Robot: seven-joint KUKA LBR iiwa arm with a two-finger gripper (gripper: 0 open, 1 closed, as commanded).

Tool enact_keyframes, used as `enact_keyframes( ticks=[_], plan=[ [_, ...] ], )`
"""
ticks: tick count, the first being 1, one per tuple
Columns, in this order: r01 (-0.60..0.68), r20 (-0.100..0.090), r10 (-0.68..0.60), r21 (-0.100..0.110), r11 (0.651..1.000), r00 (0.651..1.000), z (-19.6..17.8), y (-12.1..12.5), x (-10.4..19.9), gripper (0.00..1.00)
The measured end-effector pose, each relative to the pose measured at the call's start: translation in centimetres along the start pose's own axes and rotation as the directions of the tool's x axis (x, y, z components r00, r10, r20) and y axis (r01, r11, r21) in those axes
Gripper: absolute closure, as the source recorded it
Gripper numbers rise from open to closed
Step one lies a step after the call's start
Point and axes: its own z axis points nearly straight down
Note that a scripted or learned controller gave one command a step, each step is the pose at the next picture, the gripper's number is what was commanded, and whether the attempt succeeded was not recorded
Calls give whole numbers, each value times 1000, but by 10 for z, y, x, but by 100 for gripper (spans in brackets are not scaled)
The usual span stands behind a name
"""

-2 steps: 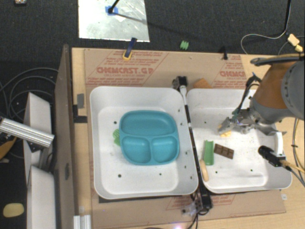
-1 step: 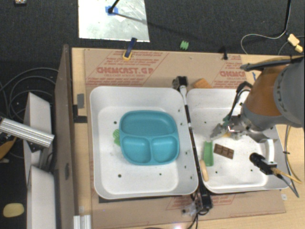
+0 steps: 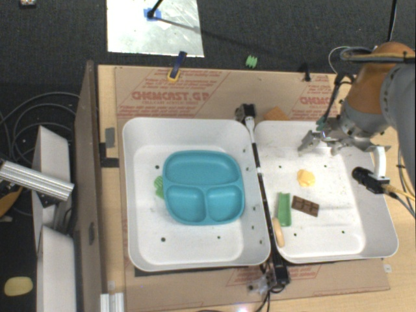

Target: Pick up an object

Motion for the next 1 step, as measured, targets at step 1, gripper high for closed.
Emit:
enact_keyframes(
  ticks=[1],
  plan=[
    [-4,-7,4,18,1000,1000,37,-51,31,0]
  ],
)
